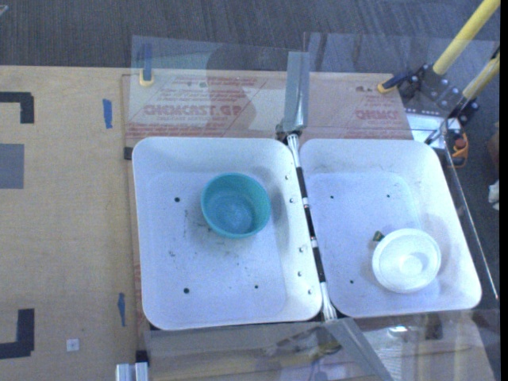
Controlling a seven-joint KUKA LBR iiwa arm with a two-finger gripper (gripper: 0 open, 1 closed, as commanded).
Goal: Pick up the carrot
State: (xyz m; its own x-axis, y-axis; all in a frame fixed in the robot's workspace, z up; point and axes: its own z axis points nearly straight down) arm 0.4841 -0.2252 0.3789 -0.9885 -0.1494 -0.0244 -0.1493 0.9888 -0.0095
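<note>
Two shallow white plastic bins sit side by side on a pale wooden bench top [63, 236], touching along their inner edges. The left white bin [159, 292] holds a round teal bowl [235, 205], upright and open to the camera, a little above the middle of the bin floor. Dark specks and scuffs mark the floor around it.

The right white bin [349, 205] holds a round white bowl [406, 260], also upright, towards the bin's lower right corner. A small dark thing [379, 236] lies touching the upper left of the white bowl's rim; it is too small to tell what it is.

Behind the bins stands a clear plastic sheet with faint red lettering [198, 101], and a narrow grey metal strip [295, 101] rises above the seam between the bins. A small yellow clip [145, 78] sits at the sheet's left end.

On the bench to the left are a strip of blue tape [107, 113] and black tape corner marks [20, 105]. At the upper right, two yellow poles [468, 30] slant down to a black clamp [432, 86] over the grey carpet floor [238, 6].
</note>
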